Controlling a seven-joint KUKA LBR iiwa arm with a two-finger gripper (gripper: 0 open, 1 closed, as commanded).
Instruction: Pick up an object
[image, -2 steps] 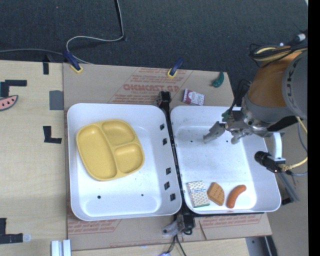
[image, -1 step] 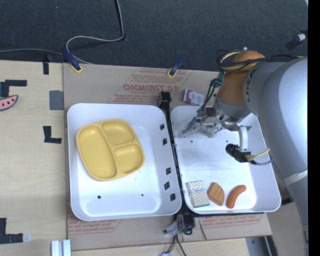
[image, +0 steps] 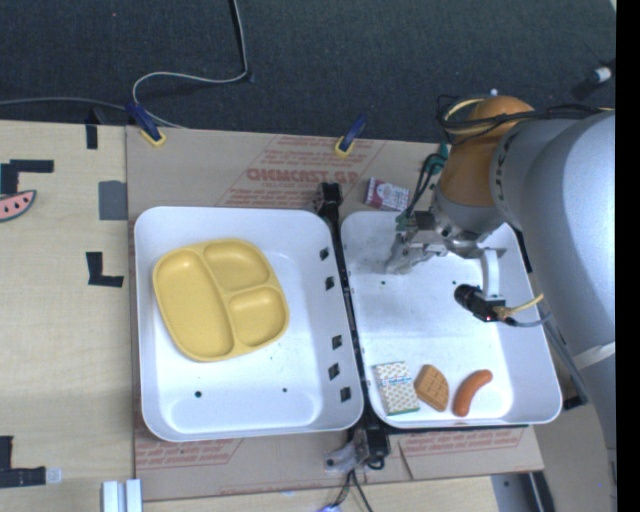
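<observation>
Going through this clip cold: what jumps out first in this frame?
The yellow divided plate dominates the left bin. On the right, the grey arm with its orange band looms over the right bin, its gripper near the far edge; a sausage, cracker and small packet line the near edge.

Bins (image: 240, 415): smooth white plastic, slight sheen. Tray (image: 220, 298): yellow plastic, matt. Sausage (image: 472, 392): glossy orange-red plastic. Cracker (image: 432, 387): tan, textured. Bench sheet (image: 290, 175): printed brown cardboard, matt. Arm (image: 565, 200): smooth grey metal look, satin. Backdrop (image: 300, 50): dark rough cloth.
</observation>
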